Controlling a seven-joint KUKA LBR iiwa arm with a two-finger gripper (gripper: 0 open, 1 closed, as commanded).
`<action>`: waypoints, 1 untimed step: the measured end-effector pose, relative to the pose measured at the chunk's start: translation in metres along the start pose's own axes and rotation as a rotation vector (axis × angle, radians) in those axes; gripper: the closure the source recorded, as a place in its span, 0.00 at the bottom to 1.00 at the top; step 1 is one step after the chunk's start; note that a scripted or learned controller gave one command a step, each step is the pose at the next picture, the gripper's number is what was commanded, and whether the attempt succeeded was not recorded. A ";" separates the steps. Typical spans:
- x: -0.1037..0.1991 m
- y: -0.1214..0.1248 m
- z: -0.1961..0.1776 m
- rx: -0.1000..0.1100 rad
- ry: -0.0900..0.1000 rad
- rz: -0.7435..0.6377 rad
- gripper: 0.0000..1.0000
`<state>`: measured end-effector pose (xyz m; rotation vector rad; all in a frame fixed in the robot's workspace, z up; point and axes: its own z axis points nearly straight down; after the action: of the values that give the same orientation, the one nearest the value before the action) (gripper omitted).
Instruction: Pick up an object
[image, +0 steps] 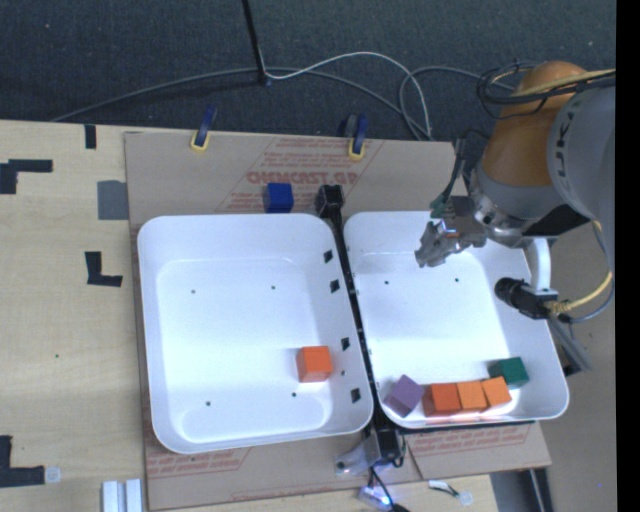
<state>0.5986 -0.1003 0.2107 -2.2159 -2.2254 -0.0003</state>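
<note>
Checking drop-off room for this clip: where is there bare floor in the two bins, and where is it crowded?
The left bin is bare apart from one orange block near its lower right. The right bin is bare across its middle, below the gripper. Its lower edge is crowded: purple block, orange blocks, green block.
</note>
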 end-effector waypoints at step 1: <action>0.046 0.021 -0.011 -0.001 0.000 0.000 1.00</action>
<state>0.6190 -0.0545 0.2215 -2.2161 -2.2265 -0.0015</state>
